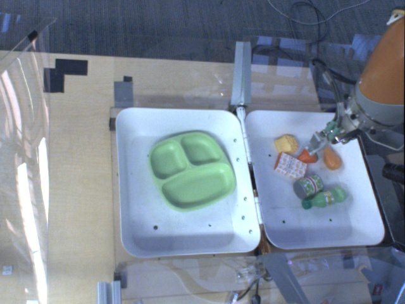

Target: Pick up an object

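My gripper (314, 145) reaches in from the right and hangs low over the upper part of the right bin (354, 233). Its tip is right at a small red-orange piece (307, 156); whether they touch is unclear. Close around lie a yellow block (286, 144), a red-and-white patterned box (290, 166) and an orange oval piece (332, 159). Lower in the bin are a small tin can (308, 185) and a green bottle (324, 198) on its side.
The left bin (136, 233) holds a green divided plate (192, 170). A metal divider (240, 75) runs up between the bins. The arm's orange band (383, 68) sits above the right bin's far corner. Cables (304, 5) lie on the floor behind.
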Robot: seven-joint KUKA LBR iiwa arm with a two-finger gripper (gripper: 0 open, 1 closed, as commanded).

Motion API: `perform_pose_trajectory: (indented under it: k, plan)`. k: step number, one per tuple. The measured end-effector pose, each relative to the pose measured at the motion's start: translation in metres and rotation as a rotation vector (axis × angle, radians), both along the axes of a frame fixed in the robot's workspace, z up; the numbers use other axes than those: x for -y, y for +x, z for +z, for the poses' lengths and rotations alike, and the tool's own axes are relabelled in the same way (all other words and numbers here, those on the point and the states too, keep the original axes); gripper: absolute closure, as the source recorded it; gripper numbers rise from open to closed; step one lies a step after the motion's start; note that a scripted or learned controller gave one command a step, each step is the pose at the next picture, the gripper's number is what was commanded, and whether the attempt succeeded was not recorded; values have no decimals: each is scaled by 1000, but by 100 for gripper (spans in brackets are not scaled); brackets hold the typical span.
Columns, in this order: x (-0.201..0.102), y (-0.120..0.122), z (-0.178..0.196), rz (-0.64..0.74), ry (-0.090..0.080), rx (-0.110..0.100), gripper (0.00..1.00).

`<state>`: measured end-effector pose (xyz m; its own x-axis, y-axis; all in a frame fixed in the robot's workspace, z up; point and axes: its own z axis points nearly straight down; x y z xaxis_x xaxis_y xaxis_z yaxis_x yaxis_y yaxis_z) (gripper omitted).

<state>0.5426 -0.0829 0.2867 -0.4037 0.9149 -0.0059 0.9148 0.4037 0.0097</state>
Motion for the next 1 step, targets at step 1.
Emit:
perform_pose_trajectory:
  k: [1]
  plan:
    - [-58,48,-7,13,1,-4,100]
